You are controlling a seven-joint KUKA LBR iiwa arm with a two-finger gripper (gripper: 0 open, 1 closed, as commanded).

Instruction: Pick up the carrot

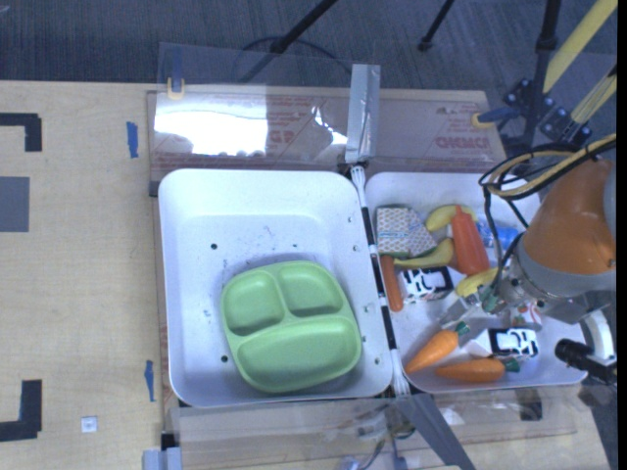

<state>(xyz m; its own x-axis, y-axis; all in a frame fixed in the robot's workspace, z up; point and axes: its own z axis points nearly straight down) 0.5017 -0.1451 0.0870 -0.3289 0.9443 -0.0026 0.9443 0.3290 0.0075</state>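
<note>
In the right bin (549,385), an orange carrot (432,350) with a green top lies near the front left corner, pointing toward that corner. A second orange carrot-like piece (474,368) lies just in front of it along the front wall. My gripper (479,306) hangs over the middle of the right bin, just above and to the right of the carrot's green end. The wrist hides part of what lies below it. Nothing shows clearly in the gripper.
The right bin also holds a patterned packet (402,230), yellow bananas (438,254), a red-orange piece (468,243), a thin orange stick (392,284) by the divider and black-and-white tags (428,281). A green divided plate (290,325) sits in the left bin (196,213).
</note>
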